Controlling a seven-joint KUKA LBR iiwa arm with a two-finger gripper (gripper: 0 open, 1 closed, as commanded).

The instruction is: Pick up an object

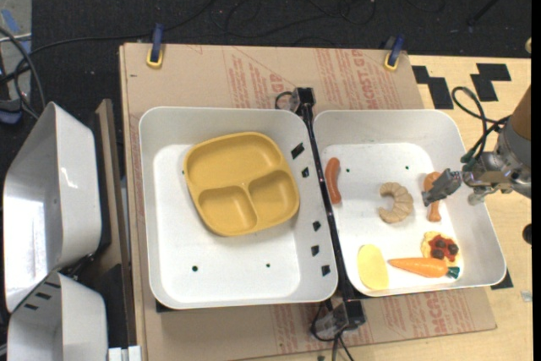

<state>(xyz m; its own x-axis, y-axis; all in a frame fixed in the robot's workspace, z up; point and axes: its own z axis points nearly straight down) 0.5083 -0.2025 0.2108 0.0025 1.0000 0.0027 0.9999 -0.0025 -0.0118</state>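
The right bin [473,207] holds several toy foods. A red sausage [333,180] lies at its left. A tan croissant [396,203] sits in the middle. Along the front lie a yellow oval piece [372,266], an orange carrot [418,267] and a small yellow piece with red and dark topping [440,246]. My gripper [443,187] reaches in from the right, low over the bin's right side. It is right next to a small orange-brown piece [432,179] and partly covers it. The arm's grey wrist [505,161] is at the right edge.
The left bin [165,266] holds a yellow divided plate [242,183]. A black divider strip [317,182] runs between the two bins. Both bins rest on a cardboard sheet [254,68] held by two clamps. White tubs [51,207] stand at the far left.
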